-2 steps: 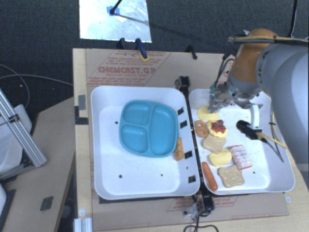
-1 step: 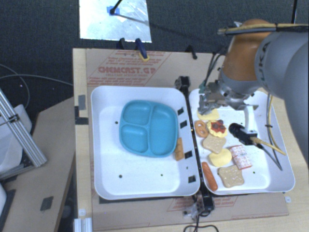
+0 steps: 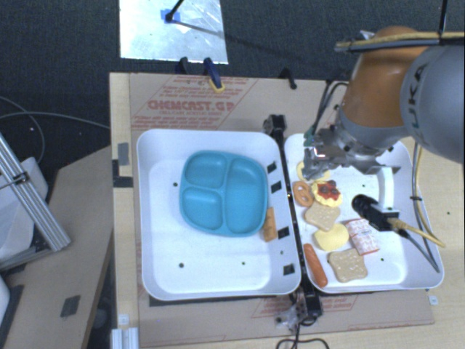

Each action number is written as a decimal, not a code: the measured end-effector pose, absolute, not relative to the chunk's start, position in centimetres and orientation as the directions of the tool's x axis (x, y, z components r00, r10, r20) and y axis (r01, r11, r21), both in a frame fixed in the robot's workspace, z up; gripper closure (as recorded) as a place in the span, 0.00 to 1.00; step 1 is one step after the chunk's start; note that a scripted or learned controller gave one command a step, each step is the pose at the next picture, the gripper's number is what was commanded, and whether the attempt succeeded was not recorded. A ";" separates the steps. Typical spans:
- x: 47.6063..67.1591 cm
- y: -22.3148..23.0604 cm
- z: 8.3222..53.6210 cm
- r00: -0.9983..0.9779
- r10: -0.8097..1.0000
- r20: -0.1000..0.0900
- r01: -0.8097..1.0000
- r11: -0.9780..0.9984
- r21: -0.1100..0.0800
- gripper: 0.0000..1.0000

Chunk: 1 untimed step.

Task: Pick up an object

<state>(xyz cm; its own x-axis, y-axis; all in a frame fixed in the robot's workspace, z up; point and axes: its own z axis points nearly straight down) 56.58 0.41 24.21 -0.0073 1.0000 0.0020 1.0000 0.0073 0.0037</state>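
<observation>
Hung low over the right bin [image 3: 418, 257]: the gripper [image 3: 314, 167], fingers too hidden to tell if open or closed. Lay below it, near the bin's front edge: a hot dog [image 3: 314, 264], long side pointing up and a bit left.

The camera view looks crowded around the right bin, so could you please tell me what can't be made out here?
- The gripper: the arm's bulk hides much of it in the camera view, so finger state is unreadable.
- The yellow piece beneath it: mostly covered, identity unclear.
- The right bin: its back part is hidden by the arm.
- The red-and-white packet: print too small to read.
</observation>
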 end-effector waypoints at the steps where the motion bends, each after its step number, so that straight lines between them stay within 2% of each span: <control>1: 52.5 -2.7 22.3 0.002 1.000 0.000 1.000 -0.002 -0.002 1.00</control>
<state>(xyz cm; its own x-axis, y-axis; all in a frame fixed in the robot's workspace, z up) 52.51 -2.71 22.35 0.0017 1.0000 0.0001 1.0000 -0.0017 -0.0018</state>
